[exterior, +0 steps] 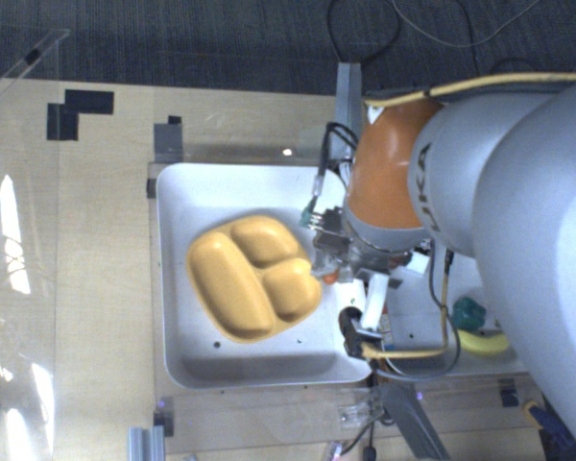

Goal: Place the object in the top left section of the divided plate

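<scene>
The object I am meant to place is hard to pick out. A small orange-red bit shows right at my fingers, touching or just beside the near rim of the yellow three-section moulded plastic plate. It is too small and too hidden under my wrist to name, and I cannot tell whether my fingers are apart, together or clamped on it. If that is the thing, I judge it light and small, easy to lose from a shallow pinch, so I would grip it across its middle.

The plate looks stiff, smooth and glossy, so a dropped piece may slide or roll against a section wall. It lies away from my fingers, its sections bare.

It sits in the shallow white left bin, with open floor around it. Behind my fingers, a teal lump and a yellow banana-shaped piece lie close together. Both bins rest on the pale wooden table.
</scene>
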`<state>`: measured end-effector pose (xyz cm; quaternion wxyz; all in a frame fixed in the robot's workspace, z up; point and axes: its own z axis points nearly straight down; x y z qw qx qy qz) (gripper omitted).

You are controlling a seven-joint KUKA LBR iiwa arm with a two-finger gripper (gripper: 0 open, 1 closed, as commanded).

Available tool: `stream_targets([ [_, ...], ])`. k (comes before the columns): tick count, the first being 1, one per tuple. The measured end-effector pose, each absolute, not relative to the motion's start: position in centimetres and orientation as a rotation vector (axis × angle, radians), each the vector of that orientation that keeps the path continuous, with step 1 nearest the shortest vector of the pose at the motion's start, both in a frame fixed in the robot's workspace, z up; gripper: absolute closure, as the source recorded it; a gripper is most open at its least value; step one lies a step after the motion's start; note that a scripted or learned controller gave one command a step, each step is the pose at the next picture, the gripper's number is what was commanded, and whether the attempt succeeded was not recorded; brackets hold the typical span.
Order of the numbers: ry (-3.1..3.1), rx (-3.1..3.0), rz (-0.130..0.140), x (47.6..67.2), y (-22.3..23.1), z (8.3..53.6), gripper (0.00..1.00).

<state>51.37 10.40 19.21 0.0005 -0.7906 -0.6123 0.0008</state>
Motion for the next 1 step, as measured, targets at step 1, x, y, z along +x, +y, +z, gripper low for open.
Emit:
stream_targets([
  [1, -1.8, -2.575, 0.001, 56.33, 7.48, 20.12, 1.0],
])
